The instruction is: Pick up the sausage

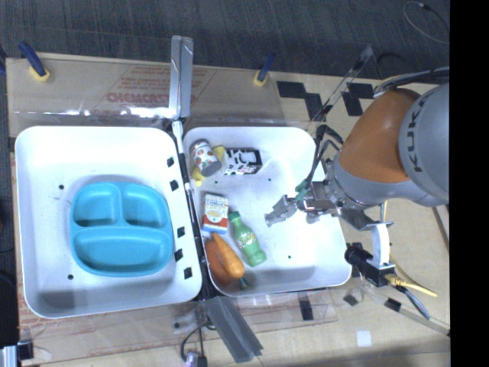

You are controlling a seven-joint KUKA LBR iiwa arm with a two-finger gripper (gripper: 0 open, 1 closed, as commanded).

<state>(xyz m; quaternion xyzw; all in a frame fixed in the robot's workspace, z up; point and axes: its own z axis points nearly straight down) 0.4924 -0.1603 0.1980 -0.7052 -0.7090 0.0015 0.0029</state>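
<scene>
- One sausage (224, 258) lies in the right bin's (306, 277) near-left corner, beside a green bottle (246, 239).
- Well right of it hovers the pincer (276, 215), released, grasping nothing.

Large dark letters reading "KU" stand on the grey arm (428, 140) at about three o'clock, running downward along its casing and cut off at the edge. Red printing lies on the clear sheet (137, 90) behind the left bin at about eleven o'clock, but it is too faint and reversed to read. The small carton (215, 212) and can (203, 157) carry labels too small to make out.
</scene>
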